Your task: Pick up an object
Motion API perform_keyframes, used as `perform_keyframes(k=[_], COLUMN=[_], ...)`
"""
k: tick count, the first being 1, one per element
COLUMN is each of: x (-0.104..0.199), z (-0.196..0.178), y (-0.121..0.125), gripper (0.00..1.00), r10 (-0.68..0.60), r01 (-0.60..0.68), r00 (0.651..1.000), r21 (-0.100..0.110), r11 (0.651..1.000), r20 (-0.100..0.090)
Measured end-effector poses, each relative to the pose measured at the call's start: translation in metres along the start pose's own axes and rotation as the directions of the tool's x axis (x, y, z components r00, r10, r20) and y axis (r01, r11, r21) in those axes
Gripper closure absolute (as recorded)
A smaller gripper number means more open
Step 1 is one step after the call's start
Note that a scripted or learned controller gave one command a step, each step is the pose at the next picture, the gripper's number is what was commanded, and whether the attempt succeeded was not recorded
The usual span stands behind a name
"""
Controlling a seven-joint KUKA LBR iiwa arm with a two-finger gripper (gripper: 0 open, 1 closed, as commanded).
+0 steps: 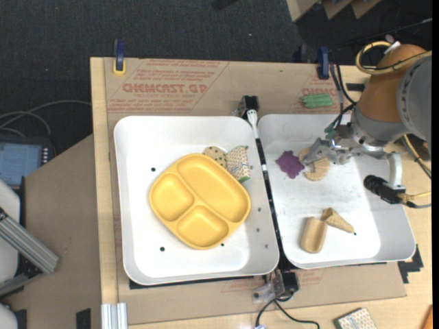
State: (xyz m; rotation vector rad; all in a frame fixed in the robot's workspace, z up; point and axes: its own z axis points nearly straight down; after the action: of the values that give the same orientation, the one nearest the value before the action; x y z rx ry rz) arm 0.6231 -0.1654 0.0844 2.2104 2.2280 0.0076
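Two shallow white bins sit side by side on a brown board. The left bin [130, 184] holds a yellow divided plate [199, 201] with three compartments, lying at a slant near the bin's middle. Just beyond the plate's far right edge lie a speckled cookie-like piece [215, 154] and a patterned scrap [238, 160], both touching or almost touching the plate's rim. In the right bin [391, 245], the arm reaches in from the right, grey with its orange band [384, 91] above the wrist, and the gripper [319, 153] is down at the bin's far part. Whether its fingers are apart or closed cannot be told, nor whether anything sits between them. A round tan piece [316, 173] lies right under the gripper's near side, partly covered by it, and a purple object [289, 163] lies just to its left. Toward the near side of the same bin, well apart from the gripper, a tan cylinder [313, 234] lies tilted, with a tan wedge [338, 220] just beside it on the right.
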Motion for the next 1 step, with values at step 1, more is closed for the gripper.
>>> perform_keyframes(k=[1], x=[-0.0050], z=[-0.0115], y=[-0.0024], gripper=[1.00], r10=[0.006], r01=[-0.006], r00=[1.000], r21=[0.000], r11=[1.000], r20=[0.003])
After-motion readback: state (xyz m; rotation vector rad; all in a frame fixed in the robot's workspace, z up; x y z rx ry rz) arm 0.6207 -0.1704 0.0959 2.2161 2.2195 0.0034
